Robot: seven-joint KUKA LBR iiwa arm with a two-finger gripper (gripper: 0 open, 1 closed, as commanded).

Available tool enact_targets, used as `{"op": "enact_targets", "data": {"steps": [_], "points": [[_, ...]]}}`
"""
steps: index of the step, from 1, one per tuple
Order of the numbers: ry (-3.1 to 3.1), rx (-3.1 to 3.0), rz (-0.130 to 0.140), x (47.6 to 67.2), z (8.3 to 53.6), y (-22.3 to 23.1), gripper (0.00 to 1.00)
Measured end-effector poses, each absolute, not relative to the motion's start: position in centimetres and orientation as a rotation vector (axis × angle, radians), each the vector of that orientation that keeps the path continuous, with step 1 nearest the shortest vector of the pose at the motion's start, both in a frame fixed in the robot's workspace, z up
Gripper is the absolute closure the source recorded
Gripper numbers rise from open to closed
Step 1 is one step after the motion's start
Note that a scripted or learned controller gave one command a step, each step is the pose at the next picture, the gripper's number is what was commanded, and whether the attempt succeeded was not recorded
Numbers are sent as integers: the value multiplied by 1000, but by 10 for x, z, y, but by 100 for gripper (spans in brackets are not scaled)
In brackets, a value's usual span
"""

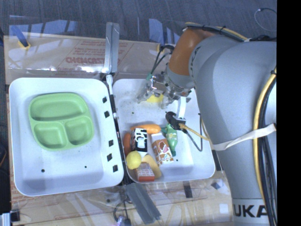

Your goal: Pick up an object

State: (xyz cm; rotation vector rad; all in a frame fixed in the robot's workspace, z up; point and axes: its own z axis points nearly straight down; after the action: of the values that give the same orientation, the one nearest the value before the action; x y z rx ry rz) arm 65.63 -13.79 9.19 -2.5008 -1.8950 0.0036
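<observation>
My gripper (pixel 155 98) is down at the far end of the right bin (pixel 202 166), beneath the orange wrist band. Its two fingers (pixel 143 96) stand spread apart, so it is open. A small yellow object (pixel 153 98) lies between them on the bin floor, and I cannot tell whether either finger touches it. Nearer the front of the same bin lies a heap: an orange carrot (pixel 149 127), a black-and-white box (pixel 140 139), a red-and-white carton (pixel 161 152), a green bottle (pixel 171 140), a lemon (pixel 133 160) and a banana (pixel 151 164).
The left bin (pixel 19 173) holds a green divided plate (pixel 60 120). The grey arm body (pixel 235 107) covers the right bin's right side. A black part with a cable (pixel 172 120) hangs just behind the heap. A divider wall (pixel 112 121) separates the bins.
</observation>
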Motion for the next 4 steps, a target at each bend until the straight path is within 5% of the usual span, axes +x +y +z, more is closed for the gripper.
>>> {"op": "enact_targets", "data": {"steps": [1,2,3,4], "points": [[-1743,-2613,1,657,129,-113,0],[-1723,-2623,6,656,91,-130,0],[-1732,-2615,7,657,102,-128,100],[-1733,-2614,7,657,102,-127,0]]}}
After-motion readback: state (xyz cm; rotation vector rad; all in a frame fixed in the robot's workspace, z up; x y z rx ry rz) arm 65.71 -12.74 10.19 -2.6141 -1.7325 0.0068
